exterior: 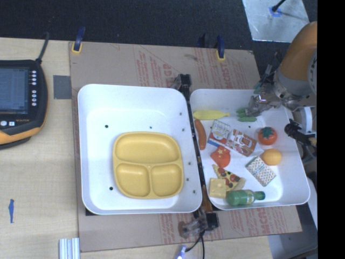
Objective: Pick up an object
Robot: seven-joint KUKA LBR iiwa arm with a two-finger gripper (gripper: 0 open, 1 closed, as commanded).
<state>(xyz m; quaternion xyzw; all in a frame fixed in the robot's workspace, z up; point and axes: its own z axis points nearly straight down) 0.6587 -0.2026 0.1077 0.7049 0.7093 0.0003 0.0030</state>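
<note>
My gripper [252, 109] hangs low over the back of the right bin [295, 194], right above a small green item [248, 118]. It sits too small and dark in the camera view to read its state. In that bin lie a yellow banana [211, 114], a hot dog [200, 134], a red and white packet [233, 140], a tomato [267, 136], an orange [271, 157], a chequered box [261, 171], a red pepper [220, 156], a pizza slice [227, 176], a cheese wedge [217, 189] and a green bottle [243, 197].
The left bin [97, 123] holds a yellow divided plate [148, 164]. A teach pendant [20, 101] lies at the bench's left edge. Clamps [185, 82] join the bins at the back and front.
</note>
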